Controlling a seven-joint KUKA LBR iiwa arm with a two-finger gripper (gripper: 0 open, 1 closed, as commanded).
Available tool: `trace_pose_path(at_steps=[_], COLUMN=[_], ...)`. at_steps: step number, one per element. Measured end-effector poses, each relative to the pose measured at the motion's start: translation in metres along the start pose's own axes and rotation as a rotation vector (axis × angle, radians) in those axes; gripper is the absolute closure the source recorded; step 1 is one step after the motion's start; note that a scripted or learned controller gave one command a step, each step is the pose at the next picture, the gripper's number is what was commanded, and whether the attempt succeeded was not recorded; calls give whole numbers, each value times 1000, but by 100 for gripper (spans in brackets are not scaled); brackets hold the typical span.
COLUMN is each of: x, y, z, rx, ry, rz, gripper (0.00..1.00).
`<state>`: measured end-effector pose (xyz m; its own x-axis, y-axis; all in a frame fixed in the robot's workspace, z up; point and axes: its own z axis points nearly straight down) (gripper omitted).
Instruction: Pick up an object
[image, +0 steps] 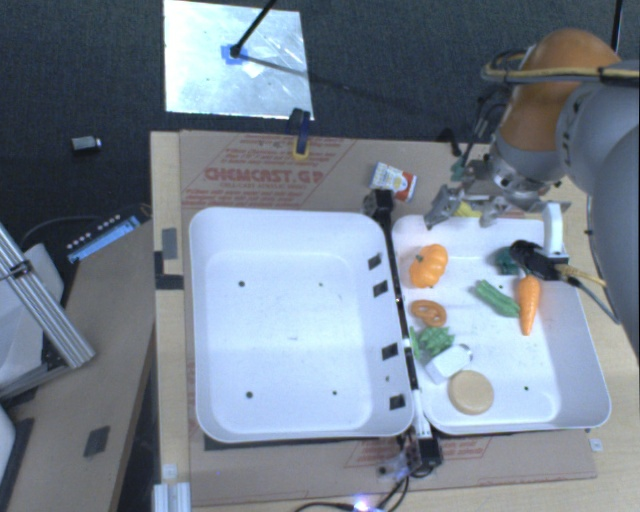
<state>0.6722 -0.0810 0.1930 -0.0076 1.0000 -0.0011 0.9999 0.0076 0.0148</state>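
The right bin (580, 390) holds several small things. An orange pumpkin-like piece (428, 266) sits near its far left corner, with an orange ring (428, 312) and a green leafy piece (432, 342) below it. A white piece (448, 362) and a tan round disc (471, 391) lie near the front. A green pod (495, 297), a carrot (528, 303) and a dark teal piece (507, 262) lie toward the right. My gripper (463, 208) hangs over the bin's far edge, above and right of the pumpkin piece, with nothing seen in it.
The left bin (215, 400) stands beside the right one, joined by a black-clipped divider (392, 300). A small red and white packet (392, 180) lies on the cardboard behind the bins. A blue and yellow clamp (299, 135) stands further back.
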Motion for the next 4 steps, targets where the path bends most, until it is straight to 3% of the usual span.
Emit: trace_pose_path(at_steps=[1,2,3,4], x=[-1,7,9,18], y=[-2,-55,-69,-61], z=[-4,-137,-261,-294], rx=[8,5,1,8], ry=[-1,1,-1,0], rz=[-2,2,1,1], gripper=[100,100,100,100])
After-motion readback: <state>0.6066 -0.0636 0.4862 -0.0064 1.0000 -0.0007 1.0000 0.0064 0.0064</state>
